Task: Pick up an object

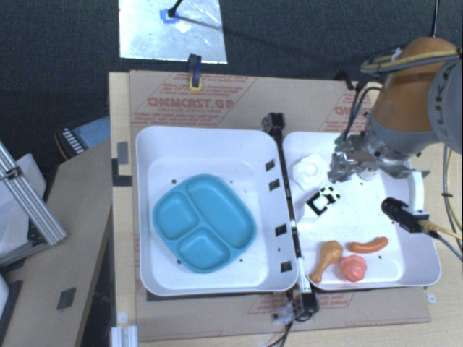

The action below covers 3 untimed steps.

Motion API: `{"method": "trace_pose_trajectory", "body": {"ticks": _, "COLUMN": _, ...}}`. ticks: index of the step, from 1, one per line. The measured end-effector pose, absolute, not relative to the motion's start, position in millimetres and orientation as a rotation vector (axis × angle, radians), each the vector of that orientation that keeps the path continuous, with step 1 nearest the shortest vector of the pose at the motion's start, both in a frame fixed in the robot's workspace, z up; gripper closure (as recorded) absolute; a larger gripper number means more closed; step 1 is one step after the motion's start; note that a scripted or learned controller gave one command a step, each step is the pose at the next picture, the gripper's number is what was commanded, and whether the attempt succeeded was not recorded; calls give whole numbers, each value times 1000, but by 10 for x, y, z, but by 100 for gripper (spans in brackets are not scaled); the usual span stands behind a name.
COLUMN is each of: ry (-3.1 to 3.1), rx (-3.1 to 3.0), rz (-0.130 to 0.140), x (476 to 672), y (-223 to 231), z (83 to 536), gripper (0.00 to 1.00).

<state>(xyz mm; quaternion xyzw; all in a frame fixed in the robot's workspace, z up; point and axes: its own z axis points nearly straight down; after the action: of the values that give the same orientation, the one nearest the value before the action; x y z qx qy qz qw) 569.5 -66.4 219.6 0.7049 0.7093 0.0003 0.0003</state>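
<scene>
Camera view, bench: two white bins side by side, left bin [166, 150] and right bin [412, 266], parted by a dark strip [284, 186].
Left bin: holds a blue divided plate [204, 223], lying flat, toward the near half.
Right bin, far end: a white round piece [307, 170], close to the dark strip.
Right bin, middle: a small black-and-white piece [323, 199], just nearer than the white round piece.
Right bin, near end: a toy drumstick [327, 259], a pink lump [353, 267] just beside it, a toy sausage [367, 245] just beyond the lump; all three close together, touching or not cannot be told.
Gripper [346, 168]: low over the far part of the right bin, just right of the white round piece, well apart from the three toy foods.
Grip state: open or closed, cannot tell; tip too dark and cluttered to read. Nothing seen held.
Task's thing: no single object named; nearest candidates the white round piece and the black-and-white piece, both resting on the bin floor.
Done, as judged: arm positioned above the right bin, near two candidates.
Left, as judged: settle on one object, close on it, raise it clear of the bin floor.
Progress: early, approach stage; no object lifted, grasp not yet shown.
</scene>
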Motion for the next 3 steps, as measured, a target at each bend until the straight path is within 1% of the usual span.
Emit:
{"method": "trace_pose_trajectory", "body": {"ticks": 1, "ry": 2232, "rx": 2213, "rz": 0, "x": 5498, "y": -169, "z": 2110, "gripper": 100}}
{"method": "trace_pose_trajectory", "body": {"ticks": 2, "ry": 2232, "rx": 2212, "rz": 3, "x": 5334, "y": 331, "z": 2268, "gripper": 100}}
{"method": "trace_pose_trajectory", "body": {"ticks": 3, "ry": 2230, "rx": 2214, "rz": 0, "x": 5110, "y": 904, "z": 2259, "gripper": 100}}
